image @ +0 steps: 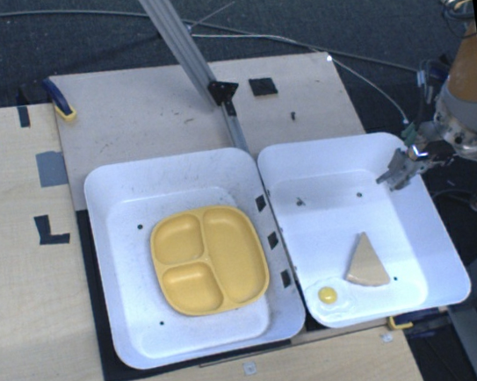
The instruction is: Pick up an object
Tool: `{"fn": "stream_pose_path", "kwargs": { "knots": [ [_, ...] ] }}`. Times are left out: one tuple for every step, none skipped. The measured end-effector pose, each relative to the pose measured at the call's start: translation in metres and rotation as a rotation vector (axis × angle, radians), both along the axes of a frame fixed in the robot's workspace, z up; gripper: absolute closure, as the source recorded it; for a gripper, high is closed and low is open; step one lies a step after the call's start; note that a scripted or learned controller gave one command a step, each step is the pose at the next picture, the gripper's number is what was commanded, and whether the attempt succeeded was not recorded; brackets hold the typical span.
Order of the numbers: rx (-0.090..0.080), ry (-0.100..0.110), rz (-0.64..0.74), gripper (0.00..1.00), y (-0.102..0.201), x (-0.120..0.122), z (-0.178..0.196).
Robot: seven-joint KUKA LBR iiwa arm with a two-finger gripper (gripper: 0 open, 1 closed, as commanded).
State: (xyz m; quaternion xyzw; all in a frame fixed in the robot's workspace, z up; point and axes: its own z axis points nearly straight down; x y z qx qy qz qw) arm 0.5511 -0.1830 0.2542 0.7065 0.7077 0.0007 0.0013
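Down in the right bin [422, 229], a pale tan wedge [367, 263] lies flat on the floor, its point aimed toward the bin's far wall. Just beside the wedge, nearer the bin's front corner, sits a small round yellow piece [327, 295]. Both lie free, with nothing touching them. The gripper [398, 169] hangs at the same bin's far right rim, well apart from the wedge; its dark fingers look slightly apart and nothing shows between them. Behind it the grey arm [466, 111] with its orange band leaves the view. Beyond the right bin's other side, the left bin [123, 247] holds a yellow divided plate [209, 259] with three compartments, resting in its middle.
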Motion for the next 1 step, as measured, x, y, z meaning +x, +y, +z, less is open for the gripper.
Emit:
{"fn": "stream_pose_path", "kwargs": {
  "knots": [
    [0.002,0.003,0.004,1.00,0.0500,-0.0047,0.0041]
  ]
}}
